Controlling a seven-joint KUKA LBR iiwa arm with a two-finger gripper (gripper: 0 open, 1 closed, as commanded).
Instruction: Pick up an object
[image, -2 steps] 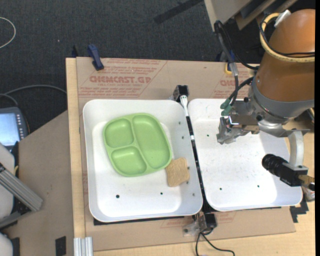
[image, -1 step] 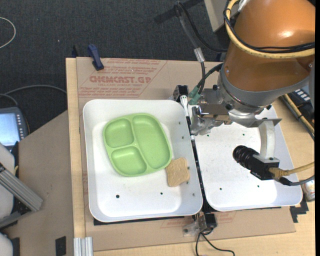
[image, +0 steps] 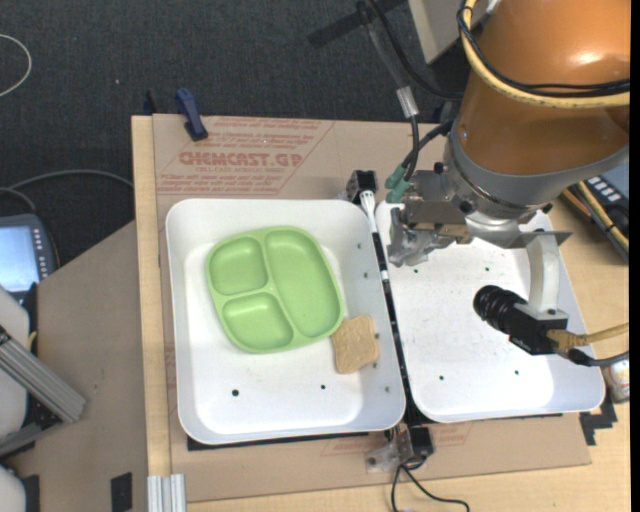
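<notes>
A green divided plate (image: 273, 289) with three compartments lies in the left bin (image: 200, 400). A tan, square sponge-like piece (image: 355, 344) rests against the plate's lower right corner, on the bin floor. My gripper (image: 408, 248) hangs over the upper left corner of the right bin (image: 470, 395), close to the wall between the two bins. It is well apart from the plate and the tan piece. The big orange and grey wrist covers most of it.
Both bins sit on a cardboard sheet (image: 240, 155) with red print. A blue clip (image: 190, 113) is at the sheet's far left corner. Cables run behind the bins and at the front edge.
</notes>
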